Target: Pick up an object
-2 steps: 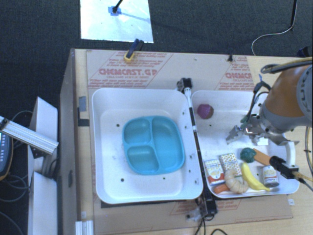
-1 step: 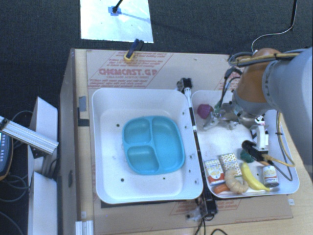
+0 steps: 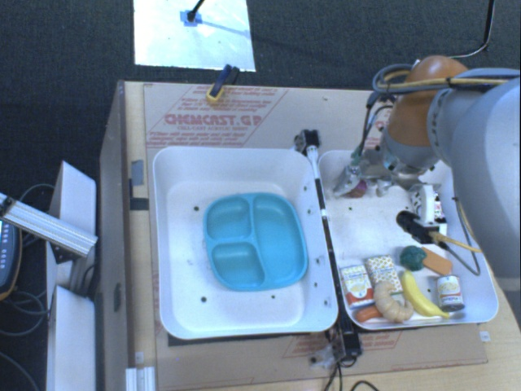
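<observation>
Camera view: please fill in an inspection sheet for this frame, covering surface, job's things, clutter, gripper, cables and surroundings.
Surface: bench board printed CHEMCAST, bearing the left bin and right bin side by side.
Job's things: banana, small can, green object, printed packets and pale knobbly piece, all at the right bin's near end.
Clutter: blue divided plate in the left bin.
Gripper: gripper low at the right bin's far end; cannot tell whether it holds anything.
Cables: black cable top right; loose wires at the left edge.
Surroundings: dark carpet; pale sheet on it.
</observation>
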{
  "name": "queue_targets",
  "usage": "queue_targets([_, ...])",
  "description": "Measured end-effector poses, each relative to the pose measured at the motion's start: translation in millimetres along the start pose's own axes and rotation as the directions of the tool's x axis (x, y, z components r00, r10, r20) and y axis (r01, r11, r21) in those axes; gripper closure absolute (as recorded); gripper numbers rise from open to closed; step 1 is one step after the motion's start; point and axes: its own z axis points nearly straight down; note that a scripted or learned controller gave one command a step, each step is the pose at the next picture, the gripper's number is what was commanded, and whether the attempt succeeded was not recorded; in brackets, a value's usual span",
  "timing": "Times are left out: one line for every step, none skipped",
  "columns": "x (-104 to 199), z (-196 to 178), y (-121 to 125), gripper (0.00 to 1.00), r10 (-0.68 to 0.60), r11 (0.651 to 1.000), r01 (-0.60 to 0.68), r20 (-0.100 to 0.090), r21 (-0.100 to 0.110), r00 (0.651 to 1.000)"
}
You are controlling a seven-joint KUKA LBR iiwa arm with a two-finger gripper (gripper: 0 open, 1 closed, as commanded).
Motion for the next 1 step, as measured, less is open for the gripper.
queue_targets([-0.6,11.8,22.0,0.00,0.000,1.000,0.000,0.000,0.001,1.000])
